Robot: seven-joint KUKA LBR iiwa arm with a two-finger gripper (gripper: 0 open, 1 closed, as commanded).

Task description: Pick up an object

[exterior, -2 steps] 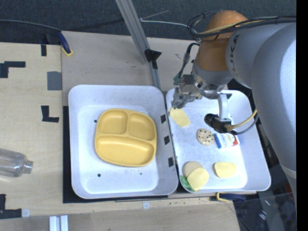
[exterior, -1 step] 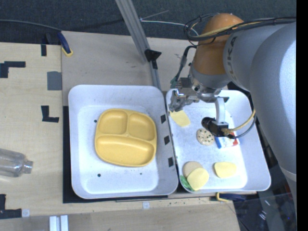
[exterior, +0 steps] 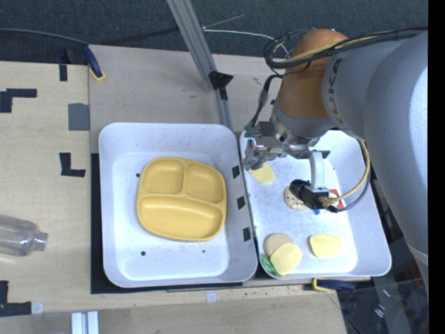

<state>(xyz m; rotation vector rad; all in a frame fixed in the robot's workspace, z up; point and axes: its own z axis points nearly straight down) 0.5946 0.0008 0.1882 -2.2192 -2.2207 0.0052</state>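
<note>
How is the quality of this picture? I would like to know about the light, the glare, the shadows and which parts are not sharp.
In the camera view, light is even and soft; the left bin shows mild glare on its white rim. The yellow tray casts almost no shadow. The arm, close to the lens, looks large and blurred, and the gripper is not sharp. The clear bottle at the left edge is cut off.

Clear bottle cut off by the left edge.
</note>
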